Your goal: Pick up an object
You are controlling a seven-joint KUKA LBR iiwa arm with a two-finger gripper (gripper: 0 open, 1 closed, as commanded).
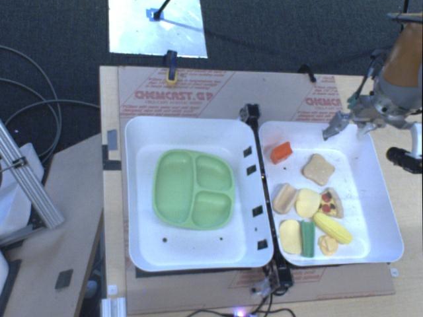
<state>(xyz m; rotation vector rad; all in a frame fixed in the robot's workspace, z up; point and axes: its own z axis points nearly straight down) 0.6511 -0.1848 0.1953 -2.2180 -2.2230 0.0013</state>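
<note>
at left bin: green tray | right bin: toy food

- Red print reading "CHEMCAST GP" runs across the brown worktop sheet, upper middle of the frame.
- Same red print repeats slanted at upper right, partly hidden.

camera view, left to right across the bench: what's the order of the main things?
Green divided plate in the left bin → orange piece → slice of toast → hand, over the right bin's far edge.
</note>
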